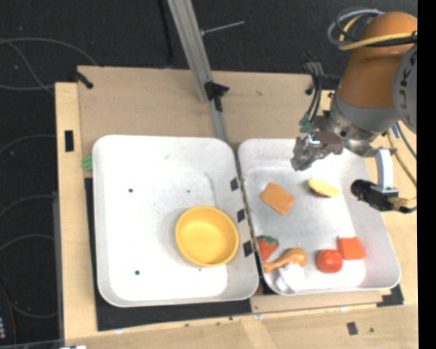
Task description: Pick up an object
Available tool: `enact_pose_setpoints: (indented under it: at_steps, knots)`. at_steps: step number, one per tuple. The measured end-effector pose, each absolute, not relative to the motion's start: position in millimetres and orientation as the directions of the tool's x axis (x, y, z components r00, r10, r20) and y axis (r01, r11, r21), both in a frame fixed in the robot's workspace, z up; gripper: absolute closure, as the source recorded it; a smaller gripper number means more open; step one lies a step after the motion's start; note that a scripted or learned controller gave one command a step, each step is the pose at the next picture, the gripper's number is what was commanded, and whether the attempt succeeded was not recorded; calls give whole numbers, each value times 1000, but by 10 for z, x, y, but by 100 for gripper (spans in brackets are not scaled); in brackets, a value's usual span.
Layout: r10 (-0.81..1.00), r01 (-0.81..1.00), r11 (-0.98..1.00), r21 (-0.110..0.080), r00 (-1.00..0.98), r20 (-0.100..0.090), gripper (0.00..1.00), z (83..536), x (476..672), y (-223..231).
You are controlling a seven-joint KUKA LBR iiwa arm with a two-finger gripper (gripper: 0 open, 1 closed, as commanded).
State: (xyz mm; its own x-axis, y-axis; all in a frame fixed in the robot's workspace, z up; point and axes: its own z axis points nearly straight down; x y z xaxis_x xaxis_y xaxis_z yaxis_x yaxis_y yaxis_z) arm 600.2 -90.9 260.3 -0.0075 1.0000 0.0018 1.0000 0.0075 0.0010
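End effector point(303, 158) hovers above right bin point(374, 264); "UK" on arm point(374, 64).

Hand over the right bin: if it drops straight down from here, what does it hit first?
Probably bare floor of the right bin. The hand hangs up-left of the yellow slice, apart from it, though depth is hard to judge from this slanted view.
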Motion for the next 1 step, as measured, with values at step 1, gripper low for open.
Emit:
enact_pose_setpoints:
  at_steps: [1]
  knots:
    - [1000,1000,6,0,-6,1,100,2579,5848,-523]
